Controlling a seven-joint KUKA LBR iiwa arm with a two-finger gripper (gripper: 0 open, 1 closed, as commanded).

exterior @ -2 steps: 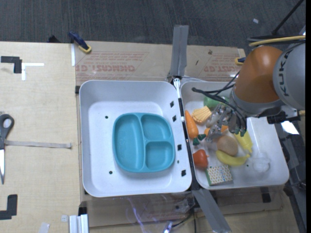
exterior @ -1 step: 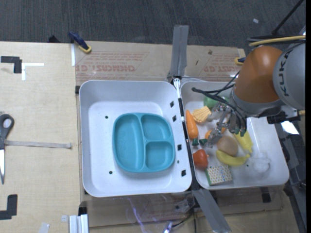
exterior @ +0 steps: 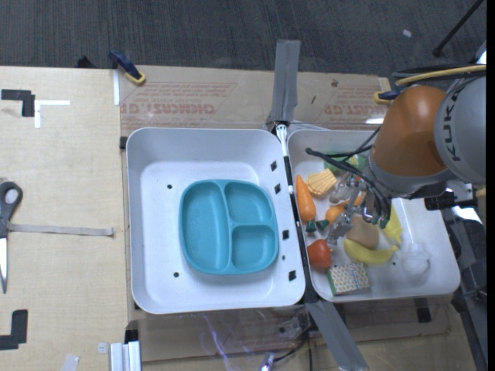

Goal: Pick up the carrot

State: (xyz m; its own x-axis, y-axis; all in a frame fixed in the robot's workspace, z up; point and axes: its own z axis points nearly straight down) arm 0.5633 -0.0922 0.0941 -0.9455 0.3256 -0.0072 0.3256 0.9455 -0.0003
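Camera view puts your grey arm with the orange band [exterior: 414, 134] over the right-hand shallow white bin [exterior: 433, 284], reaching in from the right, with the two-finger gripper [exterior: 357, 207] down among a heap of toy food. Whether that gripper is open or closed cannot be told from this angle, since the wrist and cabling hide the tip, and nothing can be seen held there.

Your target, the slim orange plastic carrot [exterior: 305, 197], lies along the left wall of that right bin, its length running roughly up and down the picture. It sits just left of the gripper, apart from it. A ridged yellow wedge [exterior: 322, 182] lies just beside its upper end, a round red tomato [exterior: 319, 253] sits below it, and a yellow banana [exterior: 370, 251] and a speckled green block [exterior: 349, 278] lie further right and lower.

By my reading, you are at the approach step: the tool is low in the clutter but not over the carrot, so the pick is not yet made.

The next move calls for a shift toward the bin's left wall, then a descent centred on the carrot's middle, closing across its narrow width. Watch the wall and the wedge, which leave little room.

The left bin [exterior: 147, 207] holds a teal divided plate [exterior: 203, 226].
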